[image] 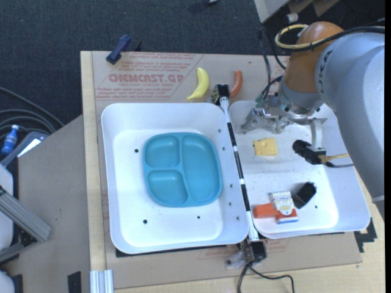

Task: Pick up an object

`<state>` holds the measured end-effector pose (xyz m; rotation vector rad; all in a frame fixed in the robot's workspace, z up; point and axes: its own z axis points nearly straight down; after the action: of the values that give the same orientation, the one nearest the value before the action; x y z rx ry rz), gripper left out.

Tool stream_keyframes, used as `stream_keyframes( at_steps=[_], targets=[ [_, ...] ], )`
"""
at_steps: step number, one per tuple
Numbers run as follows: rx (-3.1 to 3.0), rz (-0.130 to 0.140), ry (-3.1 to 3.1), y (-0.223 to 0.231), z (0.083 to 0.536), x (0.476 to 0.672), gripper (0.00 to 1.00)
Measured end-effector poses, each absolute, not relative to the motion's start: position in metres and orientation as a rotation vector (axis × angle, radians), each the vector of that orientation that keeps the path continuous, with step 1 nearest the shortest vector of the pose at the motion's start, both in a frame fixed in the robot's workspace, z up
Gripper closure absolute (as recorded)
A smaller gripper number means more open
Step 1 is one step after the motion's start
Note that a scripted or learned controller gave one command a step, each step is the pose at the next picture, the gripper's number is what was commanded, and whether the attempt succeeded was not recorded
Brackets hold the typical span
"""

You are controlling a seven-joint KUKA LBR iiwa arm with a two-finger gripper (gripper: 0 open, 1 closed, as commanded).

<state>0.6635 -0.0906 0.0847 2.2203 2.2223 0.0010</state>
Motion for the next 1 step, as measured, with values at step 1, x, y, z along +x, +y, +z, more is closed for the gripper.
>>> stream_keyframes(
  at_steps=[1],
  targets=[
    [2.224,-0.002,2.222,-0.0962,0.0845,0.6085,0.0]
  ],
)
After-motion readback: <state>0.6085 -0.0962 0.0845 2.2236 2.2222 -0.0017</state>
